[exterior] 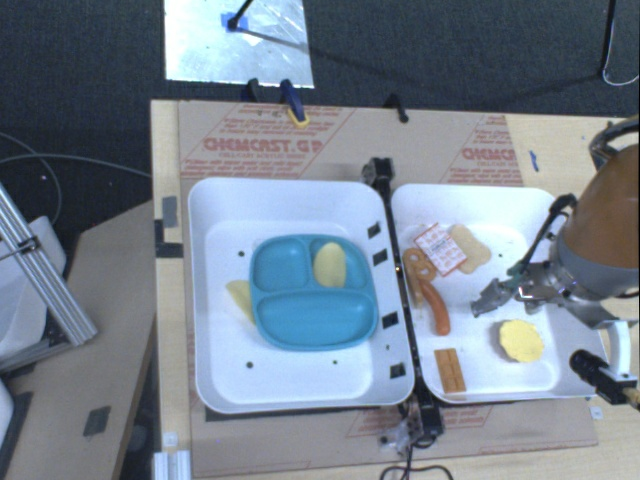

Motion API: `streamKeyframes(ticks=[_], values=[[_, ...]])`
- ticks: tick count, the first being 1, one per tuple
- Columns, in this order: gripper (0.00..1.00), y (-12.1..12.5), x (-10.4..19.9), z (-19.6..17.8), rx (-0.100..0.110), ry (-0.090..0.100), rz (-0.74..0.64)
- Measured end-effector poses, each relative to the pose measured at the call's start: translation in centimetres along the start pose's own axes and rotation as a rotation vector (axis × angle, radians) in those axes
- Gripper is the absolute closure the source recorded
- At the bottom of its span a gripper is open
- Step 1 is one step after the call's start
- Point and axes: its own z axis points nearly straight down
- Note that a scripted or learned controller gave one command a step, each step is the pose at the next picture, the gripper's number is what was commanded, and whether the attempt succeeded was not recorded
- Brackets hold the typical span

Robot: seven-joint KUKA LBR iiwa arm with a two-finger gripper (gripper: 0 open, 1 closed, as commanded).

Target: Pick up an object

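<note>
Resting in the right bin [480,200]: yellow disc [521,341], round, flat, pale-rimmed, just below the jaws [490,299], released, grasping nothing.

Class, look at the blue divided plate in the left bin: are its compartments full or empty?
Mostly empty. The blue plate holds one yellow, lemon-like piece in its upper right compartment; the other compartments show bare blue.

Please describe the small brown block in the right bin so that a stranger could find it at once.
Look in the right bin, at its near edge beside the divider. The brown block lies there, below the orange sausage: the one flat, rectangular piece, left of the round yellow disc.
</note>
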Motion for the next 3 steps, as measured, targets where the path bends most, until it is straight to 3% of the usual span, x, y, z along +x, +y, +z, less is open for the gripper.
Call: streamKeyframes(ticks=[1, 2, 3], values=[[0.0, 10.0, 3.6, 8.7, -0.002, 0.001, -0.011], [0.0, 2.4, 12.1, -1.8, 0.002, -0.002, -0.002], [1.0, 2.7, 12.3, -2.3, 0.004, 0.004, -0.007]])
